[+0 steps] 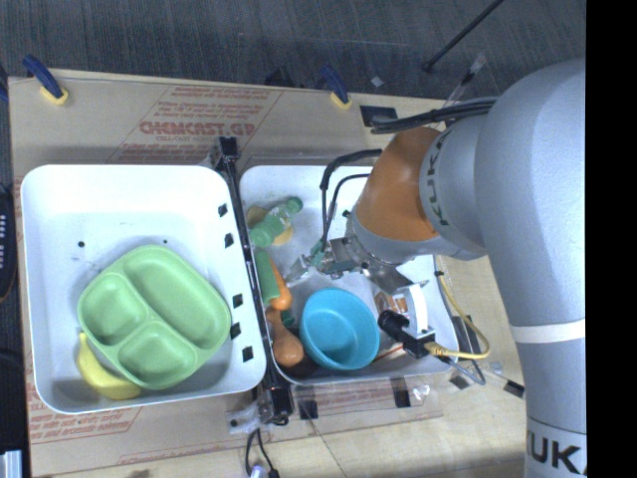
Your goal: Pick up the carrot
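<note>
The right bin (pixel 299 182) holds one carrot (pixel 275 285) along its left wall, one green bottle (pixel 271 225) on the far side of it, and one blue bowl (pixel 339 329) to its right. The gripper (pixel 323 257) hangs just right of the carrot; I cannot tell its state. The left bin (pixel 60 197) holds one green divided plate (pixel 154 315) over one yellow thing (pixel 100 376).

Dark carpet floor (pixel 199 18) — cardboard-topped bench (pixel 189 118)
</note>
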`<state>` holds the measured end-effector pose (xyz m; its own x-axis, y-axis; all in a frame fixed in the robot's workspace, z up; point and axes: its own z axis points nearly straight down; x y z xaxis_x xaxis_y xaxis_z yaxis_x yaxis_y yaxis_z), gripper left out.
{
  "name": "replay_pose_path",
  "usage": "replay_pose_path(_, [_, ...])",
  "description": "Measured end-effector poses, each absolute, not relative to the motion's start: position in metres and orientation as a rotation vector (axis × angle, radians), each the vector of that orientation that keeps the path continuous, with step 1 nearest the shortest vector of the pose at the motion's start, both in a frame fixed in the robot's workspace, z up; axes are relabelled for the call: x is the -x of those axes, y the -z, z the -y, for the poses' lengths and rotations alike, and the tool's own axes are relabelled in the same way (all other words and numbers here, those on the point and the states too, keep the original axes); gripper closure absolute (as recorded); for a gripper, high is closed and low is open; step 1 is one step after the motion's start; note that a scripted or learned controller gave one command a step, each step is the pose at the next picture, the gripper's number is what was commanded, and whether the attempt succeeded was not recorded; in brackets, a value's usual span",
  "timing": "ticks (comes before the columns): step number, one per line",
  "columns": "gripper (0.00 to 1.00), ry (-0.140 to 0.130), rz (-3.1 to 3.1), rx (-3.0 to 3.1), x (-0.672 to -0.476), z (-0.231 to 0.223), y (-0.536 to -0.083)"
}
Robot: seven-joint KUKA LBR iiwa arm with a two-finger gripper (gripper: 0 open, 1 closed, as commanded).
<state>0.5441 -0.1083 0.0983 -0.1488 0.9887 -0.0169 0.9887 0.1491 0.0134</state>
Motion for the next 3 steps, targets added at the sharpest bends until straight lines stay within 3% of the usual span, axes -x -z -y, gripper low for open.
replay_pose_path(1, [0.00,0.001,-2.322,-2.094,-0.5199,0.1015,-0.0963])
replay_pose_path(2, [1.00,0.007,-2.344,-2.085,-0.5194,0.0992,-0.1044])
replay_pose_path(3, [1.00,-0.027,-1.817,-2.542,-0.5194,0.0936,-0.0971])
